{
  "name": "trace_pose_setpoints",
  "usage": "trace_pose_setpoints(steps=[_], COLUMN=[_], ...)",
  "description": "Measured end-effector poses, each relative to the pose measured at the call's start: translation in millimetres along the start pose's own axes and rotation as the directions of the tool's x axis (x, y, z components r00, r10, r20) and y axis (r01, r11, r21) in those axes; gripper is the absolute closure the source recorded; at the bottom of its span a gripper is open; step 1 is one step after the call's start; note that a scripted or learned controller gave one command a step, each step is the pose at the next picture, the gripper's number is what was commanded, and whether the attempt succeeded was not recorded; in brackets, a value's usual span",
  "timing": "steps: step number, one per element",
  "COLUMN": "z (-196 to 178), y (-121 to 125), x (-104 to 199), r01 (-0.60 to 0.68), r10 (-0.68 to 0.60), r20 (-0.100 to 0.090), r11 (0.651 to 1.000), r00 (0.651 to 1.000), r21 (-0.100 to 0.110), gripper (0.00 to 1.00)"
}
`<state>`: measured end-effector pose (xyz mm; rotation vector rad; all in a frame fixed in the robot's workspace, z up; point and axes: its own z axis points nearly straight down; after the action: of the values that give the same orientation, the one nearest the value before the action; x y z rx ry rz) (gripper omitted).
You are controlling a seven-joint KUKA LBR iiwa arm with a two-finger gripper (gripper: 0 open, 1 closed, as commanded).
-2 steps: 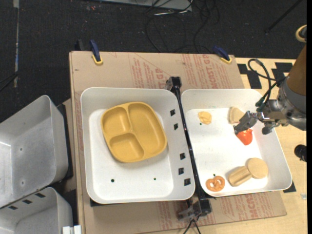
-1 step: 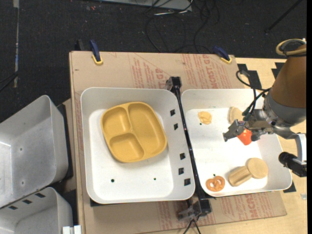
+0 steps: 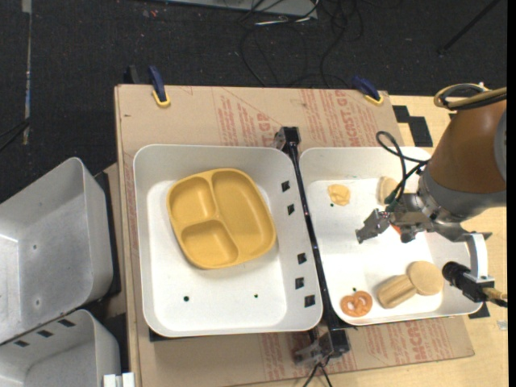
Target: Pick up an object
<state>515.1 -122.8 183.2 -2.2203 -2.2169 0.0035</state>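
The gripper point(image 3: 372, 229) hovered in the right bin point(image 3: 347, 301), its opening impossible to judge, nothing visibly held. The small yellow piece point(image 3: 339, 193) lay just beyond it toward the bin's far wall; probably light and soft, best pinched across its middle

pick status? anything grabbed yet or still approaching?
Done: the arm has reached into the right bin, with the gripper over bare floor mid-bin. In hand: nothing visible between its fingers. Left: the whole grasp and lift. Pretzel, wooden mushroom-shaped piece and small yellow piece all lie loose in that bin; the yellow divided plate sits in the left bin.
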Motion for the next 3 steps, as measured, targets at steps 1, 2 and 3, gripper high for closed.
trace_pose_setpoints(steps=[1,2,3], z=[62.7,49.0,6.3], y=[-6.3,-4.5,-7.6], x=[2.7,2.5,4.4], r01=[0.0,-0.002,0.004], r10=[0.001,0.002,-0.004], r20=[-0.001,0.001,0.002], r11=[1.0,1.0,1.0], r00=[1.0,1.0,1.0], r21=[0.002,-0.005,-0.009], gripper=[0.0,1.0,1.0])
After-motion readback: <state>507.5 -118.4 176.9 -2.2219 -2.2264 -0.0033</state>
